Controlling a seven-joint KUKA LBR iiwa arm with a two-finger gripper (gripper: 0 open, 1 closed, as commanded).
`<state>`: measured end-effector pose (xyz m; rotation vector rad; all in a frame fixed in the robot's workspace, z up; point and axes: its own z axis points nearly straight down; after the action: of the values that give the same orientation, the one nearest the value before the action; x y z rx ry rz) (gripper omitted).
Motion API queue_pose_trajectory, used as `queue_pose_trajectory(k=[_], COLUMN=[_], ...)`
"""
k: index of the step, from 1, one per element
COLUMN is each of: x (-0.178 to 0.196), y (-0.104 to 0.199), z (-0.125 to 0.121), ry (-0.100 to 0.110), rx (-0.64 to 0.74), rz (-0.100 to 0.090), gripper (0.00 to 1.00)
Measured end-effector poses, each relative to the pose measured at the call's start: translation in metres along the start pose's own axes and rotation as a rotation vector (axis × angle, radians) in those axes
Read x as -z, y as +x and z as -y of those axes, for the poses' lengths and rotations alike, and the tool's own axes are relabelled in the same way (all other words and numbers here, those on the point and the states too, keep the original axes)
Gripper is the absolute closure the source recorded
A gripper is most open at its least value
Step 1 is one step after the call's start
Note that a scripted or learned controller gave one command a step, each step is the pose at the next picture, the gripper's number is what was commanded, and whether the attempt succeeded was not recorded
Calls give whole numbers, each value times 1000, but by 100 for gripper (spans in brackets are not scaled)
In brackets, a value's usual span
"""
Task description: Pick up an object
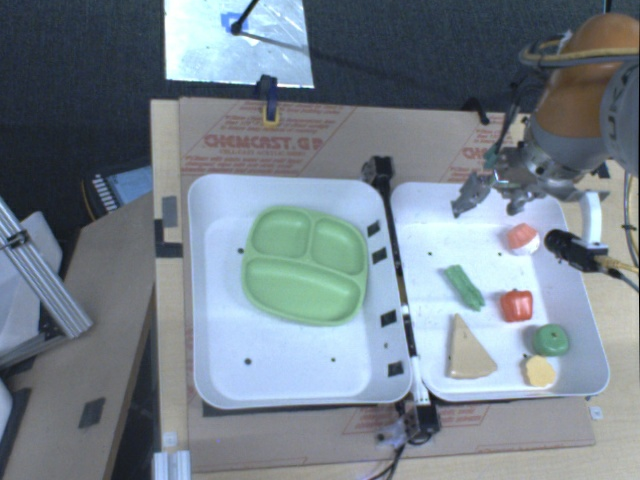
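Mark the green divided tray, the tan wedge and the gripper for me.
green divided tray (304,265): camera view, the ridge between its compartments.
tan wedge (466,349): camera view, middle of its flat top face.
gripper (492,201): camera view, midway between its fingertips.

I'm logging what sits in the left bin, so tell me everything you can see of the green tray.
The green tray is pale green, smooth and plastic-looking, a rounded rectangle with a raised rim. Ridges split it into three wells: two small ones along the far side, one long one along the near side. All three look bare. It lies flat and face up on the floor of the left bin, turned slightly askew to the bin's walls, roughly central and touching nothing else.
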<state>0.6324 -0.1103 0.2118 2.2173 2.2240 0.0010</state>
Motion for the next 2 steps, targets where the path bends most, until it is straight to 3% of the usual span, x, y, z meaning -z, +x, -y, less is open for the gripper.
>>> queue_pose_trajectory(k=[2], x=[-116], y=[7], z=[-4], ry=[3], rx=[2], rz=[-1], gripper=[0])
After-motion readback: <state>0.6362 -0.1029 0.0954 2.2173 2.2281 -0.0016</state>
